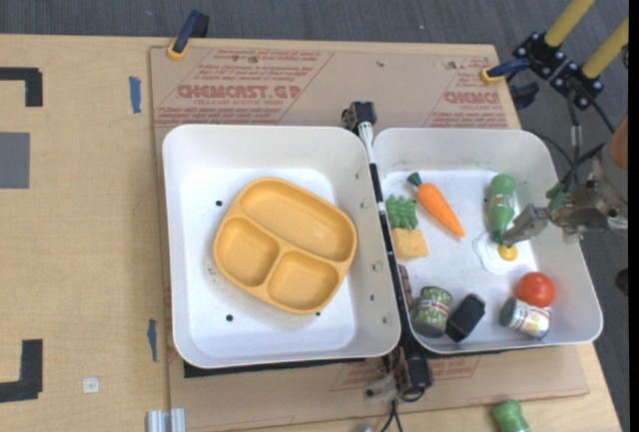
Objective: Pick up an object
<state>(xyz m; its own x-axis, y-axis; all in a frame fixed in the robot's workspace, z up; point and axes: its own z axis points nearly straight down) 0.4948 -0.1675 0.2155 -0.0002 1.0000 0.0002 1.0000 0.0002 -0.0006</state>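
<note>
The right bin (569,171) holds several toy foods: an orange carrot (439,207), a green leafy piece (401,212), a yellow cheese wedge (409,243), a green pickle-like piece (499,200), a fried egg (499,255), a red tomato (536,287), a silver can (526,320), a black piece (465,316) and a green-labelled can (432,310). My gripper (519,228) reaches in from the right and hangs low over the egg, just below the green piece. I see nothing held in it.
The left bin (190,220) carries a yellow divided plate (285,245). A black divider bar (379,220) runs between the bins. Clamps (188,31) hold the cardboard underlay. A green object (509,413) lies off the bins at the bottom right.
</note>
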